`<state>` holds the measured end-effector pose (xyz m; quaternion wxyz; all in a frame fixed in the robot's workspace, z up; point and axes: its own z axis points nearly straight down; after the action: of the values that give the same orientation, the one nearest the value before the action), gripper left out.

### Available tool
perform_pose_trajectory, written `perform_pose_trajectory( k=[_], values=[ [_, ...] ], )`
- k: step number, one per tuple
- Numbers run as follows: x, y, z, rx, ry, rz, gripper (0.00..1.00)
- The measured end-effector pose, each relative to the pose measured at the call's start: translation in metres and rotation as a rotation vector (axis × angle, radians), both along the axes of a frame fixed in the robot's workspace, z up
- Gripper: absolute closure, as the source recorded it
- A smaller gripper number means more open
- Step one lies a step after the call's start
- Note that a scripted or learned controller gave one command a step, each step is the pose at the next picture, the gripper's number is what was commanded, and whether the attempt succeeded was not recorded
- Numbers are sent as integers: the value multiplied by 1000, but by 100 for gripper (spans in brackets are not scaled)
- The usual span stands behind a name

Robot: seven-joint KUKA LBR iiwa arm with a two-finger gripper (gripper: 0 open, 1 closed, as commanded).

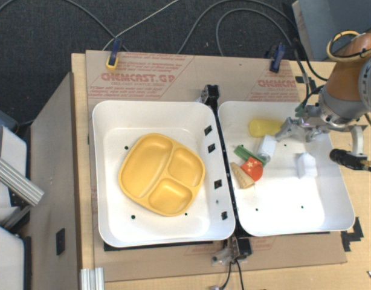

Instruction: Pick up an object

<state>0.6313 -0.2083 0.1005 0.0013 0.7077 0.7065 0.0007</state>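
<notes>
Several small objects lie in the right bin (pixel 330 216), all to the left of the jaws (pixel 304 132): a yellow lump (pixel 264 126) nearest, a white cylinder (pixel 267 145) below it, then a green piece (pixel 247 154), a red piece (pixel 253 170) and a tan wedge (pixel 241 176) farther down-left. A small white piece (pixel 306 162) rests just below the jaws. Whether the jaws stand wide or narrow cannot be told; nothing is seen between them. Well to the left, a yellow divided tray (pixel 162 174) sits in the left bin (pixel 107 162) on the surface (pixel 173 77).
</notes>
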Motion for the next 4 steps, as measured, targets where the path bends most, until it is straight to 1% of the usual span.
perform_pose_trajectory(
  k=[1,2,3,4],
  values=[
    [2,-1,-13,-1,-1,3,0],
    [2,0,-3,0,1,3,100],
    [3,-3,42,-1,-3,2,100],
    [-3,-8,102,-2,-5,1,100]
  ],
)
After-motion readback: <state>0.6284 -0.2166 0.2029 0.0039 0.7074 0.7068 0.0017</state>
